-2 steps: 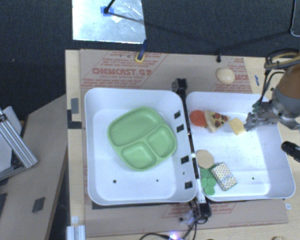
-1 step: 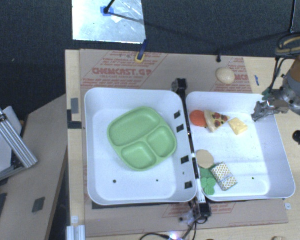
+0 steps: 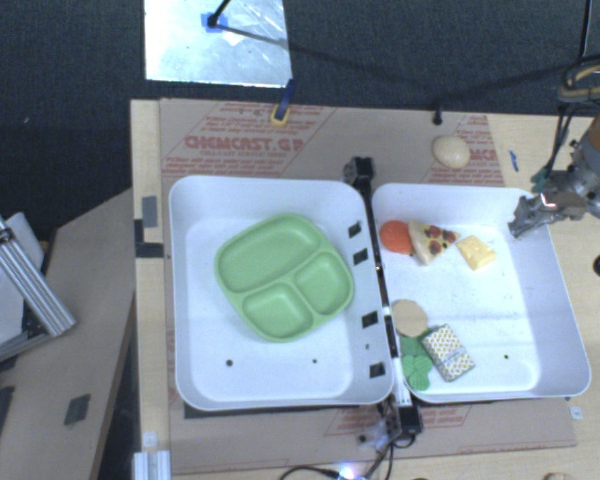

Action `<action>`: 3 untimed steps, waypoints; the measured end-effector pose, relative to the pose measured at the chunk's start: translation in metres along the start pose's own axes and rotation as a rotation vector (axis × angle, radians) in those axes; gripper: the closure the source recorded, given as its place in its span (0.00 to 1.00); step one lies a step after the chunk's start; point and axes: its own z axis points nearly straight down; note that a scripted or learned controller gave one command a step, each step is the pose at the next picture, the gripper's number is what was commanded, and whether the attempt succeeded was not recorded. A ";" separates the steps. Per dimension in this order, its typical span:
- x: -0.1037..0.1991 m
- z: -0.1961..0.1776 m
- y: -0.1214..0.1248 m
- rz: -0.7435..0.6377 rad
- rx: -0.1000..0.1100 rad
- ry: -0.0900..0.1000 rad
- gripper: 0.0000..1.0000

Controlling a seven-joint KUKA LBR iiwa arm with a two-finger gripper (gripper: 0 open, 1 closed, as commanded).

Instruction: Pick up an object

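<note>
The hand hovers above the right bin's far edge, grip state unclear; best descend squarely on the nearby cheese wedge.

plate in left bin

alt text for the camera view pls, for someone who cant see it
The gripper sits at the right bin's right rim; that bin holds small food toys including a pizza slice. The left bin holds a green divided plate.
</note>
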 end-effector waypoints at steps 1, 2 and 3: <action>0.042 -0.003 -0.009 -0.003 0.003 0.002 1.00; 0.103 -0.008 -0.021 -0.004 0.003 0.003 1.00; 0.158 -0.003 -0.039 -0.005 0.004 0.004 1.00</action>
